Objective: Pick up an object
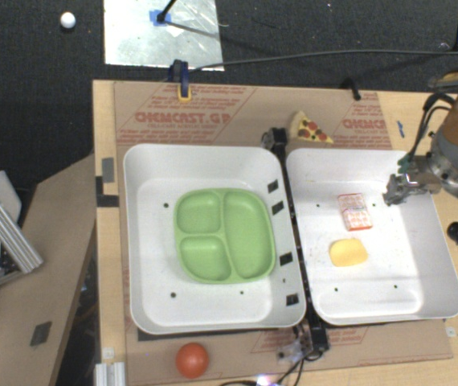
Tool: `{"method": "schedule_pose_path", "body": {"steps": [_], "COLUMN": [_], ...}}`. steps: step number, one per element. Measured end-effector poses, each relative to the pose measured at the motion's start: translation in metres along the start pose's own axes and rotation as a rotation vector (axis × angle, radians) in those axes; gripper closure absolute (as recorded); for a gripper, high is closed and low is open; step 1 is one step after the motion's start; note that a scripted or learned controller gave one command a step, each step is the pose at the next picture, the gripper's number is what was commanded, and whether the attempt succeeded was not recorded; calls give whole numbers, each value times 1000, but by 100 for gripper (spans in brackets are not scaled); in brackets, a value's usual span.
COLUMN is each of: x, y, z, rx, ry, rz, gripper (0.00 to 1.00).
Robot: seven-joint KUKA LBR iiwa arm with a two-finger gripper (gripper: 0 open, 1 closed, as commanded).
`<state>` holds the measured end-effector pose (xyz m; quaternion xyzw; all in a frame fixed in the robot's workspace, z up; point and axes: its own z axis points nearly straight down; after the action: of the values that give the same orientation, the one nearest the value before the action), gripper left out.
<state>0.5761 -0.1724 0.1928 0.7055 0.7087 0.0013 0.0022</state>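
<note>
Gripper (398,185) hangs over the right bin (430,296) near its far right edge; whether it is spread or pressed together, I cannot tell. A red-and-white packet (354,211) lies just beside it, a yellow piece (348,252) nearer the middle. A green divided plate (224,235) sits in the left bin (145,215).

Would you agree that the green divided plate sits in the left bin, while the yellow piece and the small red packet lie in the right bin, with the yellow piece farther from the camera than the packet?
Not quite: the order is reversed. The camera view shows the yellow piece nearer the camera than the red packet. The green divided plate does sit in the left bin, and both small items lie in the right bin.
</note>
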Motion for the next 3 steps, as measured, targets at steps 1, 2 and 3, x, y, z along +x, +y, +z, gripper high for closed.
{"method": "schedule_pose_path", "body": {"steps": [1, 2, 3], "x": [7, 60, 111], "y": [1, -3, -6], "z": [-46, -49, -47], "rx": [-1, 2, 4], "ry": [0, 2, 3], "rz": [-2, -5, -5], "gripper": [100, 100, 100]}}
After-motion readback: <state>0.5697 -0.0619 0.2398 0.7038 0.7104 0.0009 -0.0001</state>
